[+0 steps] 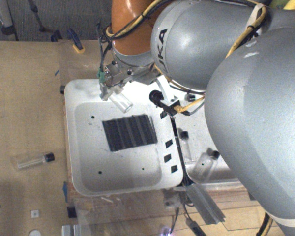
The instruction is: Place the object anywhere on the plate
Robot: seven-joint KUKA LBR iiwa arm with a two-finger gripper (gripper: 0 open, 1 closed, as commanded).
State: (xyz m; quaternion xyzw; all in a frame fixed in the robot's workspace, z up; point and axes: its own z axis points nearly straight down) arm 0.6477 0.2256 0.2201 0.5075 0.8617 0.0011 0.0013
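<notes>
Open white bin point(83, 176) floor surrounds the dark ribbed plate point(130, 132); the arm point(211, 58) overhangs its right side.

object: clear plastic vial point(122, 102), short cylinder | pose: lying tilted, not upright | place: far-left part of the white bin, just beyond the plate's far edge, at the gripper's tip | plate: dark ribbed rectangle point(130, 132), flat on the bin floor, slightly skewed, nothing resting on it
</notes>
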